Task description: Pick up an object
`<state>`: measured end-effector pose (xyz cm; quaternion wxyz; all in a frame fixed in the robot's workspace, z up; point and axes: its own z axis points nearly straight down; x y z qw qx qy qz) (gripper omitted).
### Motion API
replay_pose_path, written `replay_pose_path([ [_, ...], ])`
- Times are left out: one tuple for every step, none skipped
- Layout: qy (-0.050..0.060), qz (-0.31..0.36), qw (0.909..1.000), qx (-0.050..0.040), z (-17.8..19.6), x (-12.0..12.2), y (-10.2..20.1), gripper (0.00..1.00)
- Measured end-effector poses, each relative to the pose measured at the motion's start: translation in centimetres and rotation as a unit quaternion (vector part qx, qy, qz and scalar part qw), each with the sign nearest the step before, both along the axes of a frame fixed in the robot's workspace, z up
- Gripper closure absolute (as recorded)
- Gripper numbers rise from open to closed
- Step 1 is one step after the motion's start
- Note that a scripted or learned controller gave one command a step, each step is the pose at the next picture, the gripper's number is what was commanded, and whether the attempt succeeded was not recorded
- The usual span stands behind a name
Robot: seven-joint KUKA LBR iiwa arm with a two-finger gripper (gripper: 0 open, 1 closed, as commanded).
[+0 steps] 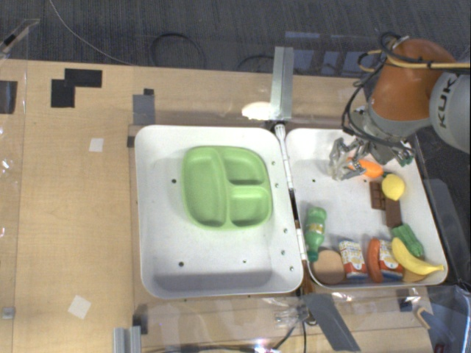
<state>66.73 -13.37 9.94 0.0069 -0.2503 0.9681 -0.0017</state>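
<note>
Wooden bench, right bin — fingers hover beside an orange piece, grip unclear — next, descend and close.

A robotics lab: wooden bench with two white bins, taped markers, cables, carpet floor.

The arm is extended in from the right, its orange band bent downward above the wrist. The gripper is pointed down and held low, with cables looped around the wrist. The metal fingers are seen hanging below it.
</note>
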Motion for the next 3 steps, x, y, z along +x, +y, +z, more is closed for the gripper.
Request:
replay_pose_path([
  [-0.007, -0.034, 0.9994, 0.0000, 14.7, 0.7, 3.2, 1.00],
  [0.002, 0.127, 0.9918, -0.0022, 10.0, 0.3, -7.4, 1.00],
  [0.001, 0.129, 0.9916, -0.0018, 10.1, 0.4, -7.1, 0.00],
])
